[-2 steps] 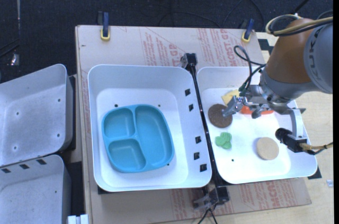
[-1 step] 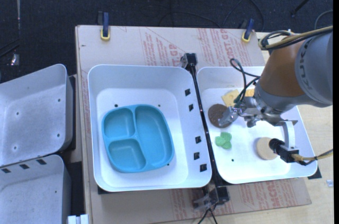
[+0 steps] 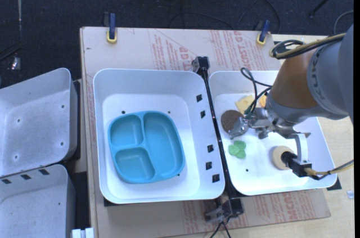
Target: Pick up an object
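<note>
Gripper (image 3: 243,125) hangs over the brown disc (image 3: 230,119) in the right bin (image 3: 323,135), can't tell finger state, so I'd center it before closing.

Board print: you had faint red lettering on the bench board (image 3: 169,48), upside down, too blurred to read.

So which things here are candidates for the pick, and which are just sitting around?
For the job:
gripper
brown round piece
green piece
yellow piece
tan ring
right bin

Lying about:
blue divided plate
left bin
yellow clamps
</note>
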Robot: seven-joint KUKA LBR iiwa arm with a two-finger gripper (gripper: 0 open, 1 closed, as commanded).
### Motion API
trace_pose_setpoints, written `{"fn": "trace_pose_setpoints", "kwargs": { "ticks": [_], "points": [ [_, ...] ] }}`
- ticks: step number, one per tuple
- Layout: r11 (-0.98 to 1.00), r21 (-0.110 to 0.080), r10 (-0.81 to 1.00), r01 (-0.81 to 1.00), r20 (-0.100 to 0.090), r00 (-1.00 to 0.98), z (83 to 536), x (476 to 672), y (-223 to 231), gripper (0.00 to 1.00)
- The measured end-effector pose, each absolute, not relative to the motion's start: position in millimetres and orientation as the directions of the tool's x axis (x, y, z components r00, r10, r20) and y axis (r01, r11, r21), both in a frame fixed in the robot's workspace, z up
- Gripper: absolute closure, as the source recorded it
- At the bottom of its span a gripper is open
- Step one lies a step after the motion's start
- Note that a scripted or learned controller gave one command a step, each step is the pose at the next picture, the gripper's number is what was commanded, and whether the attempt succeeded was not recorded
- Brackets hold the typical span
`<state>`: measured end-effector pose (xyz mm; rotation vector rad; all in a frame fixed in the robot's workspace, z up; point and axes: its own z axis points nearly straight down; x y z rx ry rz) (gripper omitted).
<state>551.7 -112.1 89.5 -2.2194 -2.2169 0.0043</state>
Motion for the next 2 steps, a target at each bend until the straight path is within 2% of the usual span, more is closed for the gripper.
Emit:
{"fn": "trace_pose_setpoints", "kwargs": {
  "ticks": [1, 2],
  "points": [
    [-0.003, -0.004, 1.000, 1.000, 0.001, 0.003, 100, 552.4, -112, 1.00],
    [-0.001, 0.004, 1.000, 1.000, -0.002, 0.001, 159, 555.3, -120, 1.00]
  ]
}}
